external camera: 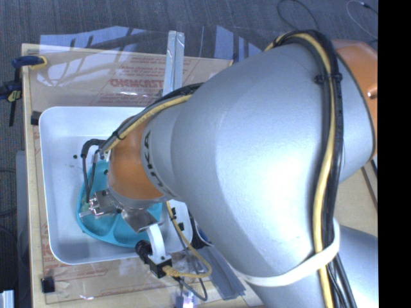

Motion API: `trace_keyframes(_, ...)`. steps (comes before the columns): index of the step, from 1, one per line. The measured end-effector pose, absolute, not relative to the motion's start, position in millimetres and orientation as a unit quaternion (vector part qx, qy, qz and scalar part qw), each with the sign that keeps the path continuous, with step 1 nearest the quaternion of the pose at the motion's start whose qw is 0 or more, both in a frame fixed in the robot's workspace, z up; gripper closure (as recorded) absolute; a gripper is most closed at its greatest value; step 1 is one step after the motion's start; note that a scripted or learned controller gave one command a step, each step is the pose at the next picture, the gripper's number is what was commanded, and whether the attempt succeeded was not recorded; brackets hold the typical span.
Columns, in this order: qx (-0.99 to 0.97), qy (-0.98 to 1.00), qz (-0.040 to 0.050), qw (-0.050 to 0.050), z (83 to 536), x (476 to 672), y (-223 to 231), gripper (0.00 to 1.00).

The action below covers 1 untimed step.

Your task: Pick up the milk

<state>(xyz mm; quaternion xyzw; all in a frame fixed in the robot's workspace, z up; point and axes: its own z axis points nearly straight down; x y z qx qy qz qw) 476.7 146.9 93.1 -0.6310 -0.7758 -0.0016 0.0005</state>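
The arm (257,165) takes up most of the picture: a smooth, rounded grey shell with a matte metallic sheen, and a glossy orange band (128,169) where it narrows toward the wrist. A yellow and a black cable (331,140) run together along its upper edge, held down by black ties.

Below the band, the tool (106,201) reaches down into the left bin (54,172), a shallow white plastic tray with rounded corners. The wrist and the silver metal brackets around it cover the tip, so how far it is open, or what it has hold of, cannot be told.

Right under the tool lies a teal, bowl-like thing (106,230) with a curved rim, partly hidden by the hardware. No carton or bottle can be made out as the milk (the arm covers much of the bin).

The bin rests on a pale wooden surface (32,108). Behind it stands a clear plastic sheet (128,69) with faded red lettering that looks like "CHEMCAST". A blue clamp (26,61) with a yellow tip grips the back left corner.
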Motion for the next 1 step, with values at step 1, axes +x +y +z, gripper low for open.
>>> trace_keyframes(1, -0.707, -0.707, 0.0060, -0.006, 92.6, 478.5, 198.6, 1.00)
